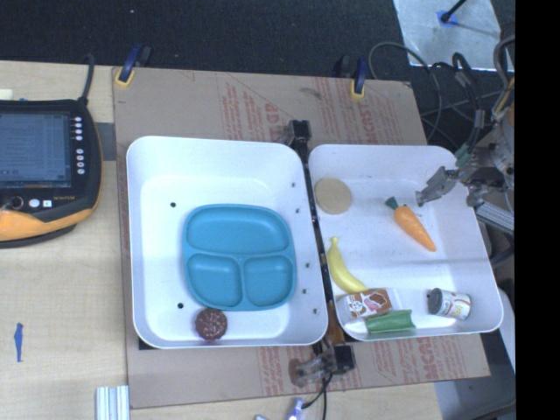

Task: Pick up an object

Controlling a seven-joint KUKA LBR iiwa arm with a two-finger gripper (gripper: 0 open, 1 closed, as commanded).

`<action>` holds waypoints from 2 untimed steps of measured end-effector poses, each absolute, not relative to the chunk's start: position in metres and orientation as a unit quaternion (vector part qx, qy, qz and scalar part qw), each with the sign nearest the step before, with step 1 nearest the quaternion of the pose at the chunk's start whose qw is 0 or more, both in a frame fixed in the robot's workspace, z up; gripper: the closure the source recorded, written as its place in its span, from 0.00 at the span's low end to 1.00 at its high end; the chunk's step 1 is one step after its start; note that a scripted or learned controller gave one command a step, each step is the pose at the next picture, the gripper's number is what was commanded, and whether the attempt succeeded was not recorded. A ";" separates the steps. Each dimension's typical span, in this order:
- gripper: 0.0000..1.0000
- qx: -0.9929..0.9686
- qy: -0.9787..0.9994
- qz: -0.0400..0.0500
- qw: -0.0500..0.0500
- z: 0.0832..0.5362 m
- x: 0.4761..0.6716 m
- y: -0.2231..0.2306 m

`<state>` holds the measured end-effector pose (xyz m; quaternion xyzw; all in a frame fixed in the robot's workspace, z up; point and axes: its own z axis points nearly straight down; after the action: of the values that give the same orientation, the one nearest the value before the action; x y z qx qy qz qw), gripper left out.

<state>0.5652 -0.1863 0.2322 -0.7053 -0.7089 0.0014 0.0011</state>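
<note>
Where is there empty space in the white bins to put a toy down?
Left bin: bare floor along the top, above the blue plate, and down its left side. The cookie takes the bottom edge. Right bin: open floor in the middle, between banana and carrot. It is crowded along the bottom, with the carton, green thing and small bottle.

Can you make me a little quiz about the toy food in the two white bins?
1. True or false: the blue divided plate lies in the left bin.
2. Which toy lies nearest the gripper? A) carrot B) banana C) brown cookie
3. Fill in: the banana lies against the right bin's ____ wall.

Key: 1 true. 2 A. 3 left.
</note>
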 end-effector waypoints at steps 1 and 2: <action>0.00 -0.705 -0.709 0.002 0.002 0.105 0.591 -0.212; 0.00 -0.705 -0.710 0.002 0.002 0.092 0.594 -0.212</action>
<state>0.5940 -0.2116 0.0920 -0.7046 -0.7096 0.0024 0.0020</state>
